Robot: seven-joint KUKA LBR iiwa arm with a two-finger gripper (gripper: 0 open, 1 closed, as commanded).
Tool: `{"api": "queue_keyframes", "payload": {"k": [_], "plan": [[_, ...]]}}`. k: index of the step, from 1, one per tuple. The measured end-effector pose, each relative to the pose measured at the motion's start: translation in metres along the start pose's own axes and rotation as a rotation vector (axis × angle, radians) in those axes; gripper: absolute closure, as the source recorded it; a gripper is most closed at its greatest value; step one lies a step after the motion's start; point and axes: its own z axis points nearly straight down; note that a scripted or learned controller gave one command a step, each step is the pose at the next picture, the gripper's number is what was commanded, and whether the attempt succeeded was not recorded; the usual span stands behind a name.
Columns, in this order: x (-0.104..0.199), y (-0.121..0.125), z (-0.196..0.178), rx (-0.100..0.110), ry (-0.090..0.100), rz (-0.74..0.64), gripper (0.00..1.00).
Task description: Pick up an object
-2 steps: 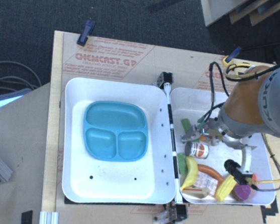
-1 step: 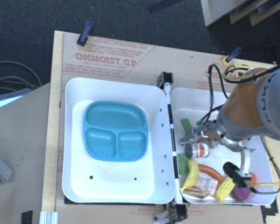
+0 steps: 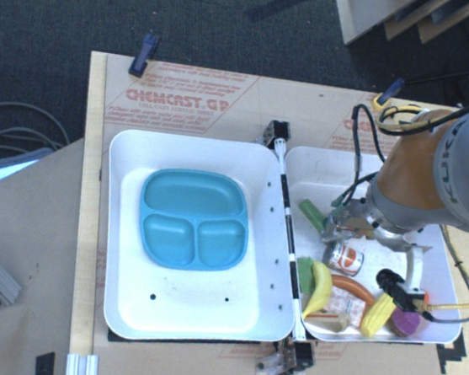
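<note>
The arm reaches into the right bin (image 3: 322, 163) from the right. Its gripper (image 3: 337, 226) is low over the bin's middle left. A long green vegetable (image 3: 311, 211) lies just left of the gripper. A small red and white can (image 3: 346, 258) lies just below it. Along the bin's front lie a banana (image 3: 320, 287), a green piece (image 3: 304, 273), an orange-red sausage (image 3: 353, 287), a clear wrapped item (image 3: 337, 310), a yellow corn cob (image 3: 378, 313) and a purple piece (image 3: 406, 322). Nothing visibly hangs from the gripper.
The left bin (image 3: 121, 211) holds a blue divided plate (image 3: 194, 218). A black-edged divider (image 3: 285, 223) separates the two bins. Blue clamps (image 3: 143, 54) sit at the bench's back edge. The arm's grey and orange body (image 3: 427, 172) covers the right bin's back right.
</note>
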Motion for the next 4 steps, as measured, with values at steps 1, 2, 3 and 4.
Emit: {"api": "queue_keyframes", "payload": {"k": [1,2,3,4], "plan": [[0.000,0.000,0.000,0.000,0.000,0.000,0.00],[-0.008,-0.040,0.010,0.001,-0.001,-0.001,0.00],[-0.007,-0.039,0.000,-0.002,-0.001,0.000,1.00],[0.049,-0.001,-0.090,-0.001,-0.001,-0.003,1.00]]}}
